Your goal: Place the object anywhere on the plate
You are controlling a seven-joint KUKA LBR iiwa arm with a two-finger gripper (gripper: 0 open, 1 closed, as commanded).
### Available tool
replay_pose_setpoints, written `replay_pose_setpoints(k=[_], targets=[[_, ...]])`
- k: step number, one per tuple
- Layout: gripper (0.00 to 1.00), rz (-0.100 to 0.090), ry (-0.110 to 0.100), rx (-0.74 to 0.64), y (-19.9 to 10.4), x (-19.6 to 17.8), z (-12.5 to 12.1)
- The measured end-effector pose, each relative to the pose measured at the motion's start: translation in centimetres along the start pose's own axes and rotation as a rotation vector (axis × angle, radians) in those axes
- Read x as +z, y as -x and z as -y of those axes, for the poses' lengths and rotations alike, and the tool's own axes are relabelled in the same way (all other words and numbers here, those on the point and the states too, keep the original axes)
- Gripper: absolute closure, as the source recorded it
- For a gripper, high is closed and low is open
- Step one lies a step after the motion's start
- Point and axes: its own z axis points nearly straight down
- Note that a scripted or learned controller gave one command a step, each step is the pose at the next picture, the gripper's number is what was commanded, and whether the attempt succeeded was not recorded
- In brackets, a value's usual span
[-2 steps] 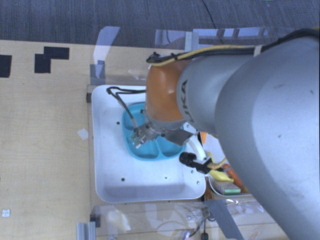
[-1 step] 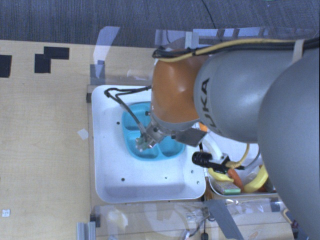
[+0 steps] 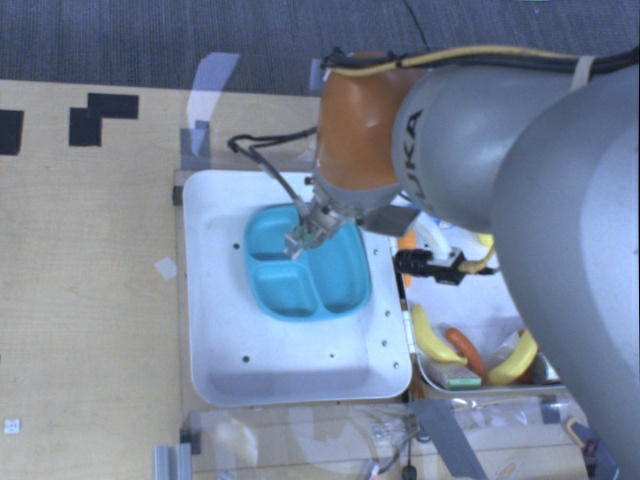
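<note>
Grey metal claw (image 3: pixel 300 240) hangs over the blue sectioned plastic plate (image 3: pixel 305 264) in the left white bin (image 3: pixel 220 298); whether it's spread or pinching anything, I can't tell. Yellow plastic bananas (image 3: pixel 432 336) and an orange carrot-like piece (image 3: pixel 466 348) lie in the right bin (image 3: pixel 480 380).
</note>
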Motion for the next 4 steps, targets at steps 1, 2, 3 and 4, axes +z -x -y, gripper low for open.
replay_pose_setpoints(k=[1, 2, 3, 4], targets=[[0.00, 0.000, 0.000, 0.000, 0.0, 0.0, 0.0], [0.00, -0.005, 0.000, -0.305, 5.5, 8.9, -5.3], [0.00, 0.012, 0.017, 0.045, -1.6, 8.9, -3.0], [0.00, 0.007, 0.009, 0.126, -1.3, 9.0, -5.4]])
